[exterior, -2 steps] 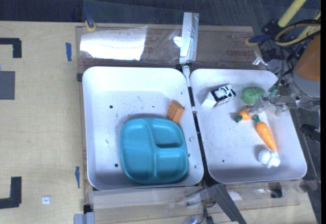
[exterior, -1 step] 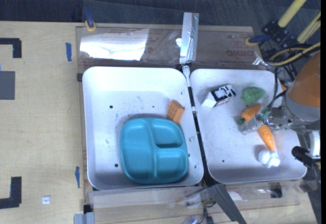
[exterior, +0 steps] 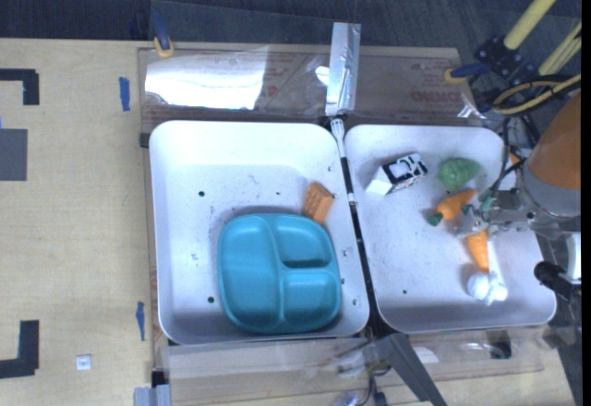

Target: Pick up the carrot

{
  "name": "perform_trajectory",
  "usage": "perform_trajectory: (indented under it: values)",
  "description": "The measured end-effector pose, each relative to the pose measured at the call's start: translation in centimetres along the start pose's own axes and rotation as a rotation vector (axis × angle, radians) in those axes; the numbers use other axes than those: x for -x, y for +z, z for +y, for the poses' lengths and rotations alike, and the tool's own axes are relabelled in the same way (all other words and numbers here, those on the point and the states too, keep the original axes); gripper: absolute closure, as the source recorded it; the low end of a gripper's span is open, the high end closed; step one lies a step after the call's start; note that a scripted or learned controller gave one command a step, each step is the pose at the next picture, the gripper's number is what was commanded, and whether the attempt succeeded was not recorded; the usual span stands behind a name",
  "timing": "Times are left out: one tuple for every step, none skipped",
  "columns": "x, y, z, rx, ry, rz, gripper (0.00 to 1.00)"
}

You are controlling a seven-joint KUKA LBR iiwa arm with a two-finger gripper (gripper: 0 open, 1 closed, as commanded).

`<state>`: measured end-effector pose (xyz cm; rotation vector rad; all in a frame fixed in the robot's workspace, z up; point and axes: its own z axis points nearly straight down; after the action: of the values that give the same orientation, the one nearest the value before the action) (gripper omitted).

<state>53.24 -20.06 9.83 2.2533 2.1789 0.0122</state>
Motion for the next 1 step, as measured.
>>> perform_trajectory:
  values:
    - [-0.48, 0.99, 3.66, -0.008, -0.176, -0.001, 1.00]
